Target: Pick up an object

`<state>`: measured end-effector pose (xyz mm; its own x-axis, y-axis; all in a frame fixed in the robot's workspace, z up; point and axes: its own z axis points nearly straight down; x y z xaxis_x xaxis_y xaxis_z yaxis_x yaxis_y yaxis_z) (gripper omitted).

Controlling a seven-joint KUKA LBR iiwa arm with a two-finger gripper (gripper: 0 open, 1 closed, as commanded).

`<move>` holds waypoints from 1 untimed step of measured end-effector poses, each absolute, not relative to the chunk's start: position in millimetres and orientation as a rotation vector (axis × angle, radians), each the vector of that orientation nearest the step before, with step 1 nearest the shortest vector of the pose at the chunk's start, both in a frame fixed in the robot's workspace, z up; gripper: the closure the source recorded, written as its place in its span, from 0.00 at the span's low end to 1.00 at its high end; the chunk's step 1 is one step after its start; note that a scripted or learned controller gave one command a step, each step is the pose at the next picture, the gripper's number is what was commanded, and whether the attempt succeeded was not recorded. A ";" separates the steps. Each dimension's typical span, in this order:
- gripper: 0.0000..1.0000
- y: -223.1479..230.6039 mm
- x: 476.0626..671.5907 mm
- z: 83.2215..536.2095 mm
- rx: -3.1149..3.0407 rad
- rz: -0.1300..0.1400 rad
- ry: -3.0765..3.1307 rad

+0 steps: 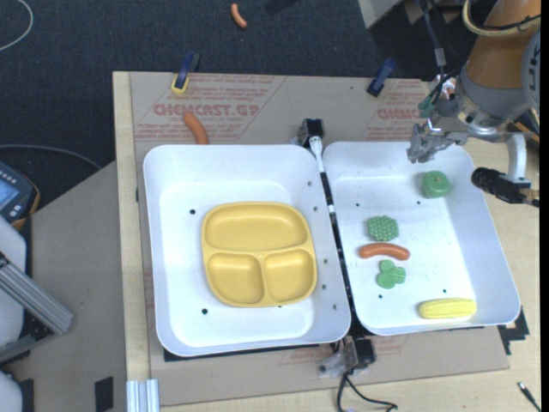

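While my arm (502, 45) reaches in from the right, my hand (426, 147) hangs over the far edge of the right bin (480, 230), near its back-left part. Can't tell how far apart its tips are; the view is too small and dark there. Nothing visible between them.

Things in the right bin: a round green piece (435, 184) just below and right of my hand, apart from it, no clear long axis. A green knobbly round piece (383, 227) nearer mid-bin. An orange sausage (384, 251) just below that, long axis running left-right, slightly tilted, ends pointing to the bin's two sides. A green leafy piece (390, 275) right under the sausage, close to it. A yellow corn cob (446, 309) near the front-right corner, long axis also left-right, roughly parallel to the front rim.

Left bin (171, 256) holds a yellow divided plate (257, 254) with three compartments, one wide one at the back, two smaller in front.

Outside the bins: another orange sausage (196, 128) on the bench (129, 230) behind the left bin, lying diagonal. A small orange piece (238, 15) on the dark floor further back. Two blue clamps (183, 72) on the bench's back edge.
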<state>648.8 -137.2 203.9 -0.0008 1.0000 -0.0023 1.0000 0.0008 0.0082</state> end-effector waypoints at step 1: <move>1.00 -137.4 650.0 227.1 2.216 0.005 2.219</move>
